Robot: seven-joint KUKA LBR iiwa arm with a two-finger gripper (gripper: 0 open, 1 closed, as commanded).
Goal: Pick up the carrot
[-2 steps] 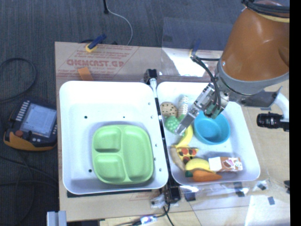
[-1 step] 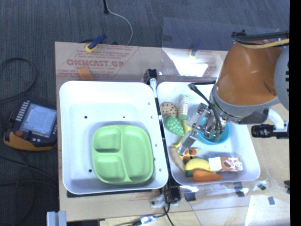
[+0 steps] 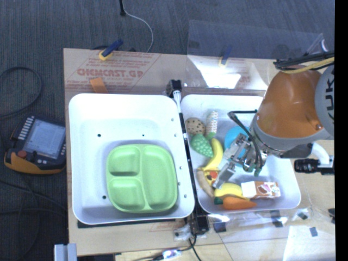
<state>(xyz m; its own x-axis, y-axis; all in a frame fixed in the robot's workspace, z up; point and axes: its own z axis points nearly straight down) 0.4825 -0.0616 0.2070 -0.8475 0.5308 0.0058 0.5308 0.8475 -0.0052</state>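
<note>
Camera view: carrot [image 3: 238, 203] lay on the floor of the right bin [image 3: 288, 196], at its near edge, not lifted. It touched a banana [image 3: 229, 190] just behind it, and a small white packet [image 3: 261, 189] sat just to the carrot's right. The tool [image 3: 237, 159] hung above and behind the carrot, over the clutter in the middle of that bin, beside a second banana [image 3: 215, 152]. Could not tell from this angle how the tool was set; nothing visibly clamped in it. It had no contact with the carrot.

Progress, as a judgement: grasp not made. Whole pick was left to do: shift the tool toward the near edge, descend on the carrot, close, lift. The banana crowding the carrot looked like the main risk for a clean grip.

Left of the carrot's bin, the other bin [image 3: 87, 113] held a green divided plate [image 3: 142, 177].
</note>
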